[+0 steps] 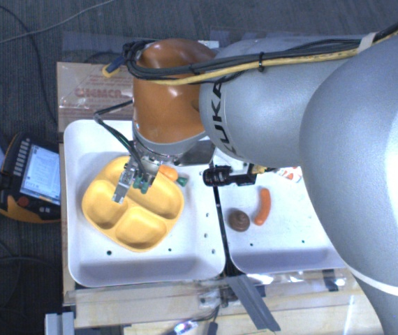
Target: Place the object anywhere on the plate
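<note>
Biggest thing in the room is the arm (304, 103), grey w/ an orange band, coming in from the right and hanging low over the left bin (80, 257). The right bin (304, 246) sits just beside it on the bench.

In the left bin lies the plate (139, 218), yellow, divided into compartments, taking up most of the floor. The claw (130, 183) is over its upper part, tips pointing down-left at the middle ridge. Can't tell if it's spread or pinched, too small and dark at the tips, and nothing visibly held.

Right by the wrist, at the plate's upper right rim, there's an orange thing w/ a green end, looks like a toy carrot (169, 174). Half hidden by the wrist, so I can't tell if it's on the plate or just touching the edge. Prob the task's object.

Over in the right bin: an orange sausage-like piece (262, 206) and a brown round nut-like thing (239, 220), near each other, not touching.

Handling, my guess: the carrot's a light, stiff plastic toy, smooth and a bit slippery, tapered so it could squirt out. Best taken across the thick middle, claw square to its length. Not fragile.
</note>
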Tool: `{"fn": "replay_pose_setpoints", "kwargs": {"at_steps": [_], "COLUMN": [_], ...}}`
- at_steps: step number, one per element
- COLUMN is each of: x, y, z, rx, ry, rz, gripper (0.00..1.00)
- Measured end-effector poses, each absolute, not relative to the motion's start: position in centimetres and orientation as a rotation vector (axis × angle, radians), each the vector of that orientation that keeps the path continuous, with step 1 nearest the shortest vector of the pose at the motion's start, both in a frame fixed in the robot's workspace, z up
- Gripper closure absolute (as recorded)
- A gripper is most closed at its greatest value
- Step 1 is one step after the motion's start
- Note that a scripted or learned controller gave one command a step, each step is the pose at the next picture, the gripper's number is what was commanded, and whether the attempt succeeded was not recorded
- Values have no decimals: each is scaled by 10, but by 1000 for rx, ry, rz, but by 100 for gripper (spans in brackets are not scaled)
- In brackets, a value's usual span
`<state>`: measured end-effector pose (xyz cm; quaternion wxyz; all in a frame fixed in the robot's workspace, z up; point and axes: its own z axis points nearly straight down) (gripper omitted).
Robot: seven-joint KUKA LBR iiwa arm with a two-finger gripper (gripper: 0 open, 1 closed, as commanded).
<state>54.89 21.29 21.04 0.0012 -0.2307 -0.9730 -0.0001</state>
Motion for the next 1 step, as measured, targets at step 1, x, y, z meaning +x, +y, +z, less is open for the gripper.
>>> {"fn": "replay_pose_setpoints", "kwargs": {"at_steps": [1], "x": [515], "y": [184], "z": [115], "rx": [-559], "ry": [-3088], "rz": [2], "gripper": [100]}}
